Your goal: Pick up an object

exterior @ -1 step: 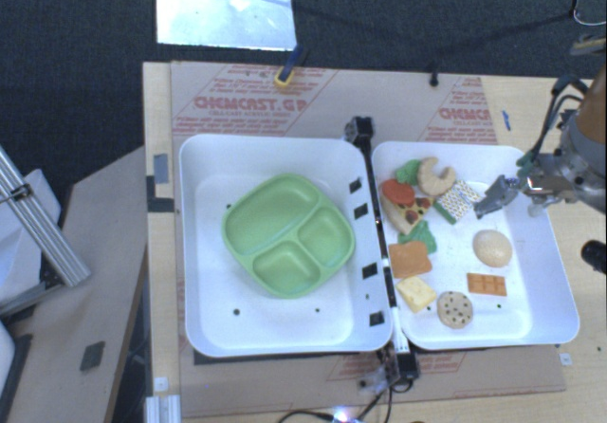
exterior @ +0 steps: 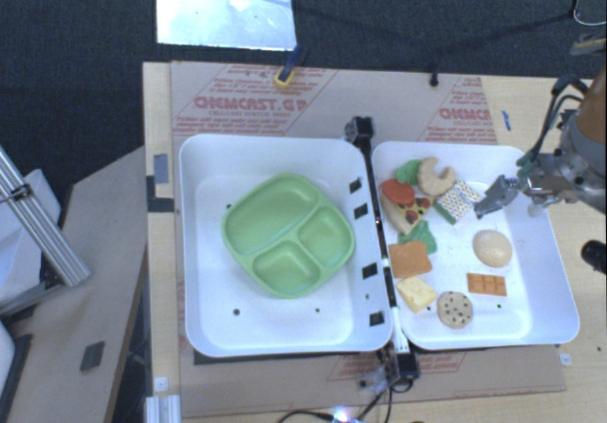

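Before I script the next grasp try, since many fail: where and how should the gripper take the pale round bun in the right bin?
Probably from straight above, fingers closing across the pale round bun at its widest middle. It is a low dome lying flat on the right bin floor, with bare floor around it, so nothing crowds the fingers.

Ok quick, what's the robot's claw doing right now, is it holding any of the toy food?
Claw: above the right bin, beside the toy food pile, nothing between its fingers; open or shut cannot be told.
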